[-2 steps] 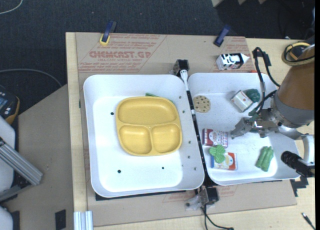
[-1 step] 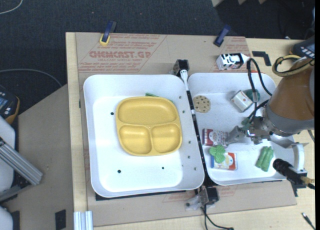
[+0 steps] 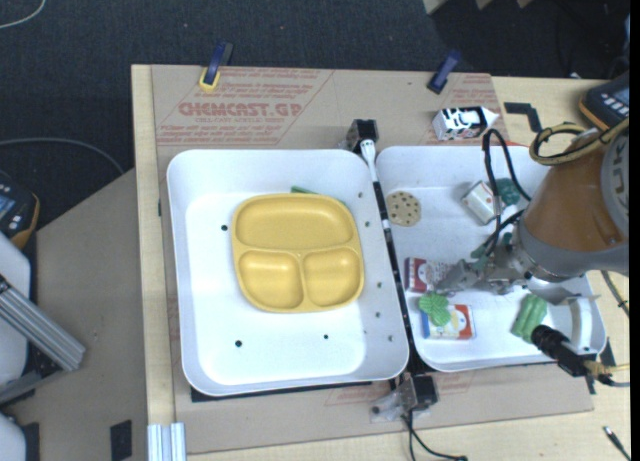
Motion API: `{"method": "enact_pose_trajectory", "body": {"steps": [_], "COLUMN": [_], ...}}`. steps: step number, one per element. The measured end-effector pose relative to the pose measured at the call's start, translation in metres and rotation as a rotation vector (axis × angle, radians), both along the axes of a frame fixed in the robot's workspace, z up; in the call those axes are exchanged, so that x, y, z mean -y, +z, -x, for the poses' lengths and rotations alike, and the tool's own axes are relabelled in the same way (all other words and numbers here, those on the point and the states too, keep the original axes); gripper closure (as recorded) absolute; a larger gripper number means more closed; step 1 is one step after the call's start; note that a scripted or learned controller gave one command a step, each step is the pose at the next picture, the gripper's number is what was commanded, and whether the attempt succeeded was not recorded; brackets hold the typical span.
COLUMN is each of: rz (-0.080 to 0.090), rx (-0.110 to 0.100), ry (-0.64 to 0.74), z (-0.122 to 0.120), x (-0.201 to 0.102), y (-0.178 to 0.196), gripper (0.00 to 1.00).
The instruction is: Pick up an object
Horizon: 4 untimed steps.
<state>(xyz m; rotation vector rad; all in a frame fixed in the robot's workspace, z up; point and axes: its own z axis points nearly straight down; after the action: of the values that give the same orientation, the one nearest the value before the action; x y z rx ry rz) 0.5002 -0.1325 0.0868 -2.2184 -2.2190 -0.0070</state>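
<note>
My gripper reaches in from the right and hangs low over the right bin, near its left-middle. Its tip lies just beside a red and white packet and above a small green leafy piece. Under that piece lies a flat card with blue and red print. A green cylinder rests by the arm's wrist. A round tan perforated disc and a small white and grey block sit farther back in the same bin.
The left bin carries a yellow three-compartment plate with a green sliver showing behind it. The grey and orange arm covers the right bin's right side. A black and white item and clamps sit on the bench behind.
</note>
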Motion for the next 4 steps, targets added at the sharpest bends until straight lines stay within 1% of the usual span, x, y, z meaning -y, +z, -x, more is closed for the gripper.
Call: {"method": "enact_pose_trajectory", "body": {"steps": [1,2,4], "rz": [0.002,0.008,0.008], "rx": [0.009,0.004,0.006], "ry": [0.000,0.001,0.001], "z": [-0.003,-0.007,-0.010], "x": [0.000,0.003,0.009], "y": [0.014,0.057,0.141], "gripper": [1.00,1.00,1.00]}}
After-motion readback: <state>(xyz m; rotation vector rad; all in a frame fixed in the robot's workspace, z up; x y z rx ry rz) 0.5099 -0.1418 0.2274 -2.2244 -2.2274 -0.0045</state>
